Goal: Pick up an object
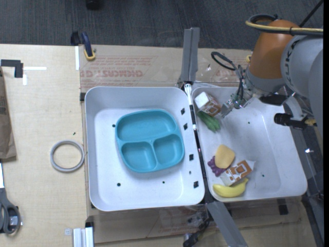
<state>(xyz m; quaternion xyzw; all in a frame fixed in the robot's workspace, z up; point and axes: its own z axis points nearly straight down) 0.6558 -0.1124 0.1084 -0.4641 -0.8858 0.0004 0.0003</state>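
White-and-brown carton (208, 103) lies in right bin's (272, 138) far-left corner, green item (210, 121) beside it. Gripper (231, 105) just right of carton, nothing visibly held; finger spread: cannot tell. Step: approach. Next: centre over carton, descend.

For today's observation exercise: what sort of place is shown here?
Probably a robotics lab bench: a grey robot arm reaches over two white bins, one holding a blue divided tray, the other toy food such as a banana.
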